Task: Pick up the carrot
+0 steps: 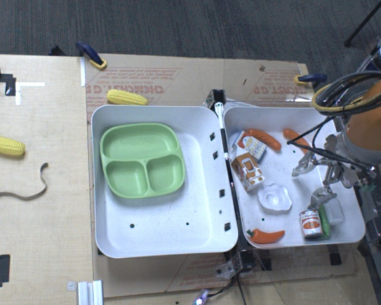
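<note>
Over the right bin [273, 112] hangs the gripper [312, 183], at the end of the grey arm that comes in from the right. Its two fingers [303, 166] look spread wide apart, and nothing sits between them.

The carrot [267, 236] lies on the floor of the same bin, right up against the near wall. It is orange with a bit of green at its left end. It lies flat, and its long side runs left to right, along that wall.

From the gripper, the carrot is nearer to us and off to the left. A little can [310, 223] stands just to the right of the carrot, between it and the gripper. A white cup [274, 199] sits just behind the carrot.

I think the gripper has to move left and toward the near wall, then go down with one finger on each long side of the carrot. The wall is very close, so the near finger may bump it. The can is close too and might get knocked.
</note>
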Controlling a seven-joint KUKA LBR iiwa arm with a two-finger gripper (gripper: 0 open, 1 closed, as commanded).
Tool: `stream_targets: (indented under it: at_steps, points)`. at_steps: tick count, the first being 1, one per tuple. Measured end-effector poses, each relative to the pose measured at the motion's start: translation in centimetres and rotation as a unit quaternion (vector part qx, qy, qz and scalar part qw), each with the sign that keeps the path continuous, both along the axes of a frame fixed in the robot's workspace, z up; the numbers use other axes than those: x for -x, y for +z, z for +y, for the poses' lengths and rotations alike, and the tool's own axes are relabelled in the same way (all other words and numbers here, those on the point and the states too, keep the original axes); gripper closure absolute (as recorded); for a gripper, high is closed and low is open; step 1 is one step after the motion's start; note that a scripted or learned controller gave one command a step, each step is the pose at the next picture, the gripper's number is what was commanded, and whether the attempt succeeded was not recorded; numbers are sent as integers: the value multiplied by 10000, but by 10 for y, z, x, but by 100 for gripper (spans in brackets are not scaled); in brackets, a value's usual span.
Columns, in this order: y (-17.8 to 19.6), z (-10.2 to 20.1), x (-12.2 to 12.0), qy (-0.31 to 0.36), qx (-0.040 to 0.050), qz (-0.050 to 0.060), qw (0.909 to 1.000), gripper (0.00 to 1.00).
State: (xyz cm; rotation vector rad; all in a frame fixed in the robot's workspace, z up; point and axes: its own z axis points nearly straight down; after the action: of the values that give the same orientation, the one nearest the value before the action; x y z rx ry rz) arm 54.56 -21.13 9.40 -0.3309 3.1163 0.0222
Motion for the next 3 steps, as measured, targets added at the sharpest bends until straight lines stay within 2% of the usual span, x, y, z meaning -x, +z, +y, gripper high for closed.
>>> stream_targets:
  at_steps: [1,2,3]
  points:
    - [5,11,15,1809,-33,-134,9834,0]
    - [11,-1,34,8,63,-243,9997,0]
    - [-1,-10,41,-2181,69,11,9759,0]
